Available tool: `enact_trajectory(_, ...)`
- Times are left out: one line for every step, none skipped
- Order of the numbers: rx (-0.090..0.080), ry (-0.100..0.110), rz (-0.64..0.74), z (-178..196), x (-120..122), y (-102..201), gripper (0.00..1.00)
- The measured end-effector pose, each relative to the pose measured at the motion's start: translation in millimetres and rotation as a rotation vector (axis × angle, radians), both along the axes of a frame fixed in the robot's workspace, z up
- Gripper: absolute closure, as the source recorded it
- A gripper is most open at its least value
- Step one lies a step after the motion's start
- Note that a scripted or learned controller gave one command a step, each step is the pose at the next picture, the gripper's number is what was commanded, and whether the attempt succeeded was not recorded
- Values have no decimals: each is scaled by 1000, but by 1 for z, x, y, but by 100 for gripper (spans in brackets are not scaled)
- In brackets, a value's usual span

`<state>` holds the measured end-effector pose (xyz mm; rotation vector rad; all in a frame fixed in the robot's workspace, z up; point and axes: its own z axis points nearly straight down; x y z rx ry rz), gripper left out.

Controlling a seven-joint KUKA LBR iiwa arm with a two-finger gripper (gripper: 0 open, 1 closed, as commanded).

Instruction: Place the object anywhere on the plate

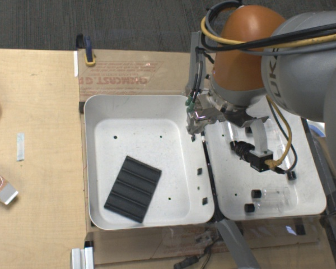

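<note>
Nearest the camera, at the front of the left bin (pixel 95 150), lies a dark ribbed slab (pixel 133 188), flat on the white floor and turned at a slant, its lower corner close to the bin's front rim. It sits well apart from my claw, off to the lower left of it, with bare bin floor between us.

In the front of the right bin (pixel 302 203) I see a small clear item with dark ends (pixel 267 195) lying on the floor, too faint to make out further.

Farther back, my claw (pixel 197 118) hangs above the wall between the two bins, near their far ends. From this angle my own wrist and cables (pixel 257 153) crowd it, so I cannot tell how my claw stands or whether anything is in it.

Beyond that, my orange band (pixel 243 43) and grey arm (pixel 308 66) rise over the right bin. The wooden bench (pixel 33 94) spreads to the left, with a small packet (pixel 1 187) near its edge.
</note>
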<state>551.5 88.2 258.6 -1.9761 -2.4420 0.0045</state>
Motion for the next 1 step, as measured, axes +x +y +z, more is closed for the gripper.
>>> enact_trajectory(0,1,68,27,-74,70,100)
